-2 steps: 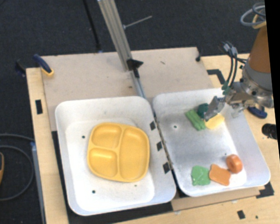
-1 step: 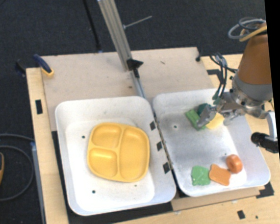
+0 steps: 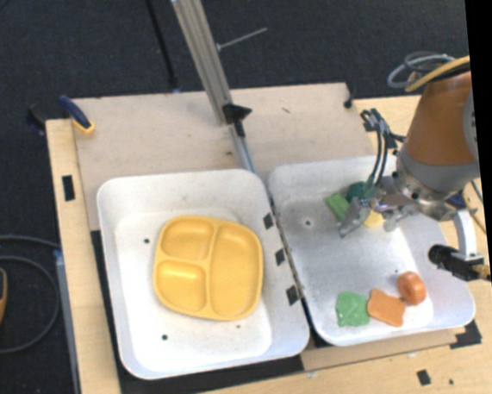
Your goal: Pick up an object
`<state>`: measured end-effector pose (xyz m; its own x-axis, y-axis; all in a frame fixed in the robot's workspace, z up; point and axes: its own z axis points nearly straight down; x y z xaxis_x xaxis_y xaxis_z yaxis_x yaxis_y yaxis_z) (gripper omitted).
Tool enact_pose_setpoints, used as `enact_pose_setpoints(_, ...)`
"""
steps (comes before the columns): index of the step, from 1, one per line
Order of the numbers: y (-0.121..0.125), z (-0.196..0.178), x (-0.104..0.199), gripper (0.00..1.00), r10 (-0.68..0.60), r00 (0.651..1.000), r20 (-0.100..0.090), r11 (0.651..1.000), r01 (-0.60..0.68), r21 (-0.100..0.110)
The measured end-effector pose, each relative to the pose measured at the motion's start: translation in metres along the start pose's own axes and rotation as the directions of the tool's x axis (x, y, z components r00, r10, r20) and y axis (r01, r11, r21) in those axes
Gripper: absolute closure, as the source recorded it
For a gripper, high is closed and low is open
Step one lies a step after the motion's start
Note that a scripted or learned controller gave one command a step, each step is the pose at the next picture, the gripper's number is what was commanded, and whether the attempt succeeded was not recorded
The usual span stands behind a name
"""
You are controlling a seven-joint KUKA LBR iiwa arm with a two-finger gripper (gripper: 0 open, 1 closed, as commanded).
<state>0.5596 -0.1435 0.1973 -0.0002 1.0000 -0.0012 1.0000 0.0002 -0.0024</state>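
A pale wooden bench (image 3: 163, 139) stands on dark carpeted floor (image 3: 58, 45); black cables (image 3: 21, 283) loop past its left edge.

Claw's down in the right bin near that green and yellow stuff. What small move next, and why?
Probably lift the claw a little and check. It sits low in the right bin, right at a green piece and a yellow piece, but the view doesn't show either one between its fingers. A short rise would tell whether anything comes up.
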Motion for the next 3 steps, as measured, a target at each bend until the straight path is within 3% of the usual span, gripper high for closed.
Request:
enact_pose_setpoints(1,-0.009,0.054,-0.007,0.0,0.0,1.0,-0.001,1.0,0.0,0.001)
enact_pose_setpoints(2,-0.006,0.039,-0.009,1.0,0.003,1.0,0.001,1.0,-0.002,-0.006)
enact_pose_setpoints(3,-0.005,-0.004,-0.011,1.0,-0.002,1.0,0.001,1.0,0.002,-0.009)
